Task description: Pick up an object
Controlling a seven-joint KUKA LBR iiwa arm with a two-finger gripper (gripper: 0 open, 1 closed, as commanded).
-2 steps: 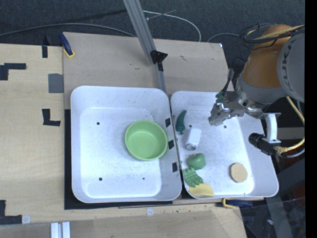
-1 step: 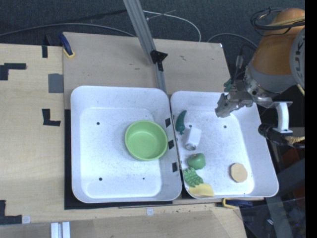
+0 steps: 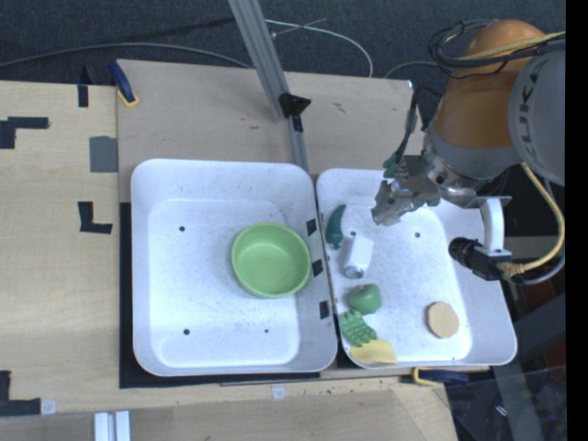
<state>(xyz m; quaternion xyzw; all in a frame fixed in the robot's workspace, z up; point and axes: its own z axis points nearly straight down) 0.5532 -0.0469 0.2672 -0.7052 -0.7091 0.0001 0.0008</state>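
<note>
Right bin (image 3: 478,338): jaws above white cylinder (image 3: 356,254)

A grey pole (image 3: 262,49) slants over the wooden bench (image 3: 202,118) (thin white cable (image 3: 322,35) looping behind it).

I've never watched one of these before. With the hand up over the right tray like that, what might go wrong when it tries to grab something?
1. The small things in the right bin crowd its left wall: a dark green piece, a white block, a green ball, a ridged green piece and a yellow piece. The hand may nudge a neighbour or catch two.
2. Close to the wall, a finger could strike the rim.
3. The flat tan disc may slip away.
</note>
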